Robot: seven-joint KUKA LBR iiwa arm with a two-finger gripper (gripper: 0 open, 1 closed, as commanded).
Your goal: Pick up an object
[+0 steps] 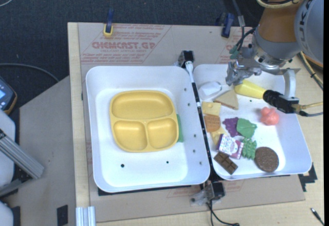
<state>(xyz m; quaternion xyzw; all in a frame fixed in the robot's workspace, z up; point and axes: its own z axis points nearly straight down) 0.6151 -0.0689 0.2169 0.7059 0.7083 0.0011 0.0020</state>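
Observation:
My gripper [238, 74] hangs low over the back left part of the right bin [295, 140]. Just to its right and below lies a yellow stick-shaped object with a black end [252, 89]. A tan bread slice [228, 99] and a white piece [209, 89] lie just in front of the gripper. I see nothing held in the gripper. Further forward in the bin are a pink ball [269, 116], purple grapes [230, 125], a green piece [247, 128], a purple-white packet [229, 146], a round brown cookie [267, 159] and a chocolate bar [225, 163].
A yellow divided plate [144, 119] sits in the left bin [97, 132]. The ridge between the bins [198, 117] runs close to the gripper's left. Two orange-tan crackers [212, 116] lie against that ridge. Cables [303, 109] trail from the arm over the right bin's far edge.

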